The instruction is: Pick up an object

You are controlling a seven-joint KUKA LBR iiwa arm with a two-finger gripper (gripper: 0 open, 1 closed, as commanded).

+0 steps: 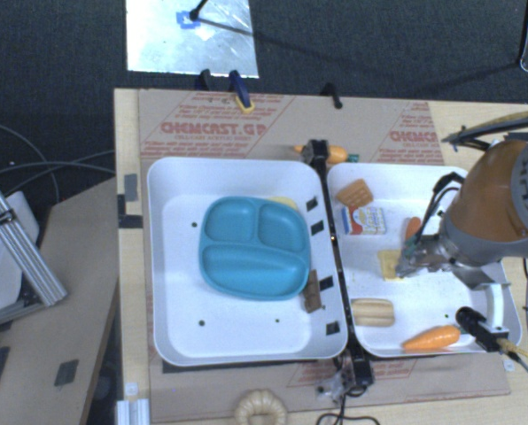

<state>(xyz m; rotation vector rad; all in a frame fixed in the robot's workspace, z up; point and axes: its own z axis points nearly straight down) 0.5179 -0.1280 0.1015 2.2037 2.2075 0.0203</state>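
My gripper (407,265) reaches down into the right bin (484,237), its tip right at the edge of a flat yellow piece (388,263). Around it in that bin lie a small white, red and blue carton (364,220), a ridged orange-brown piece (354,192), a thin red-orange item (412,227) partly behind the gripper, a tan bun (372,311) and a carrot (432,336). Whether anything is held is hidden by the gripper body.
The left bin (175,237) holds a blue divided plate (253,247), with a pale yellow thing (285,203) peeking out behind it. A small brown item (313,294) lies by the divider between the bins. The grey arm with its orange band (499,197) covers the right bin's right side.
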